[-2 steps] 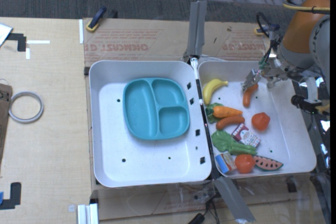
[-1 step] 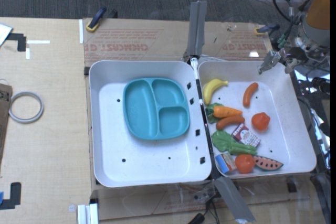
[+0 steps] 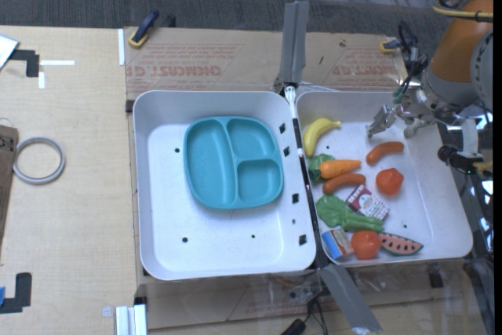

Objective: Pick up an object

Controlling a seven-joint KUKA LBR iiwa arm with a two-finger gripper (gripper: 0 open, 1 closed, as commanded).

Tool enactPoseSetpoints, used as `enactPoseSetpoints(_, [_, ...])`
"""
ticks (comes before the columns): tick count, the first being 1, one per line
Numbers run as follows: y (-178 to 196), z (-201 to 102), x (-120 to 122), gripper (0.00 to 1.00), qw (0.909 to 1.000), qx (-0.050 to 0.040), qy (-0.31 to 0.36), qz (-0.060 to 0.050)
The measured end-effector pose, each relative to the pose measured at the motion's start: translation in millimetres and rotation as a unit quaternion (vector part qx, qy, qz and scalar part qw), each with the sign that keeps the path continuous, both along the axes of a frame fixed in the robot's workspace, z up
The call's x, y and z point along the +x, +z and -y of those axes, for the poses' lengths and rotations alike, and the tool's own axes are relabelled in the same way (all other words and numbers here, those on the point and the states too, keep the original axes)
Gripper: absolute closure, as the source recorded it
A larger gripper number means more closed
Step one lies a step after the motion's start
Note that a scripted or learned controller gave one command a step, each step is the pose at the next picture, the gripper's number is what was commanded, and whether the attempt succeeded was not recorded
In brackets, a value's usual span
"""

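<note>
The right bin [image 3: 443, 204] holds toy food: a yellow banana [image 3: 318, 131], a carrot [image 3: 340, 167], a sausage [image 3: 384, 151], a second sausage [image 3: 343, 183], a red tomato [image 3: 389, 181], a green leafy piece [image 3: 345, 214], a small red-and-white packet [image 3: 367, 204], a watermelon slice [image 3: 400, 245], a second tomato [image 3: 365, 245] and a blue can [image 3: 336, 242]. My gripper [image 3: 394, 124] hangs over the bin's back right part, just above and behind the upper sausage. Its fingers are spread open with nothing between them.
The left bin [image 3: 157, 231] carries a teal divided plate [image 3: 234, 161]. A roll of tape [image 3: 37, 159] lies on the bench at far left. A blue clamp [image 3: 143, 27] sits behind the left bin. A grey upright post [image 3: 293, 43] stands behind the bins' shared wall.
</note>
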State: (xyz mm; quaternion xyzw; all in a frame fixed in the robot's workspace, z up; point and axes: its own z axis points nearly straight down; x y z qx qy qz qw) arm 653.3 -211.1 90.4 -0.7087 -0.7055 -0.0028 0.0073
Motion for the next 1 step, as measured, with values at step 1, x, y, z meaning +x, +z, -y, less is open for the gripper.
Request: enactPoseSetpoints(1, [2.6,-1.1,-17.3,0.0,0.9946,-0.0071,0.103,0.004])
